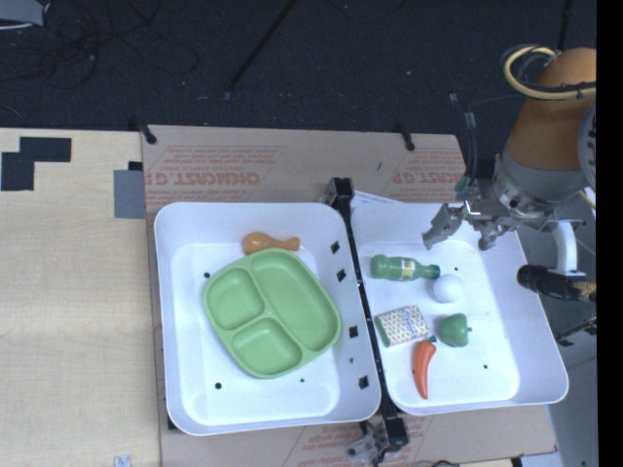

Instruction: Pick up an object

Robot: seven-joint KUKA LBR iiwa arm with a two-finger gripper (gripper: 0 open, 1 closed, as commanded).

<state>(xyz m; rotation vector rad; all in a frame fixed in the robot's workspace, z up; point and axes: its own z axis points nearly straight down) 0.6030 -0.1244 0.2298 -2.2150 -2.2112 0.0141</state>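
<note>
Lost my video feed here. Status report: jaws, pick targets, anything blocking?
Gripper above right bin's far end, jaws spread, nothing between them. Green bottle, white ball, green pepper, carrot, patterned packet all lying untouched. Nothing blocking.

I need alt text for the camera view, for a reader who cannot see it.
A robot arm's claw hangs over the far end of the right bin, which holds a green bottle, white ball, patterned packet, green pepper and carrot. The left bin holds a green divided plate and a drumstick.
</note>
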